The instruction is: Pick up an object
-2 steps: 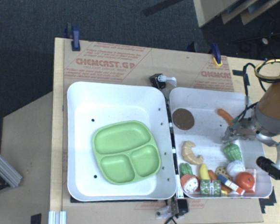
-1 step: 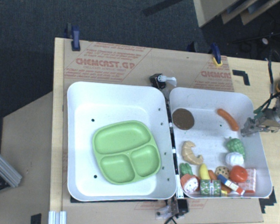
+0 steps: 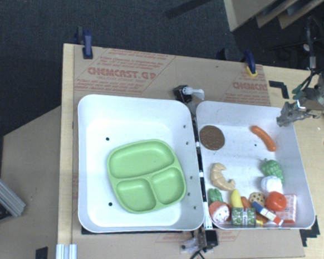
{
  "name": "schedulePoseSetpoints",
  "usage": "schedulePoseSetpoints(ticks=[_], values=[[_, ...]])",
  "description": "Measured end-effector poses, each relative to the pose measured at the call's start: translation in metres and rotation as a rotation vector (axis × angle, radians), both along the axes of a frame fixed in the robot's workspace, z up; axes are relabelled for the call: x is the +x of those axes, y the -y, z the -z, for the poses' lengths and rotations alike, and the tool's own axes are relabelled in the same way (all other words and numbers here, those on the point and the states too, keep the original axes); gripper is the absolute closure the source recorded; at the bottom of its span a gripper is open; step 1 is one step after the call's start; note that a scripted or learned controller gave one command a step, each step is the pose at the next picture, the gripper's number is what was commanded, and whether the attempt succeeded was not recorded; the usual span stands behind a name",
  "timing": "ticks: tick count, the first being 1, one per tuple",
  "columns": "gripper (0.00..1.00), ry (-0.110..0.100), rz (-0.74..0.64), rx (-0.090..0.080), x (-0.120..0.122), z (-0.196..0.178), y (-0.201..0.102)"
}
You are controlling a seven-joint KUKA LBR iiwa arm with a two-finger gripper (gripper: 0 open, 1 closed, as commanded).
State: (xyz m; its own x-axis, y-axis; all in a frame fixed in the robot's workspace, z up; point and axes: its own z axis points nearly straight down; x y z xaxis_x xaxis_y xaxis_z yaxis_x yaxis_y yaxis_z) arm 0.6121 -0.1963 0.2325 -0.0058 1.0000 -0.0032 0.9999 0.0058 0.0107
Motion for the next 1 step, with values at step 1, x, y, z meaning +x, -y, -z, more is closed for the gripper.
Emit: schedulePoseSetpoints(ticks=[1], values=[[1.0, -0.014, 0.002, 0.005, 0.0332, 0.0627, -0.0252]])
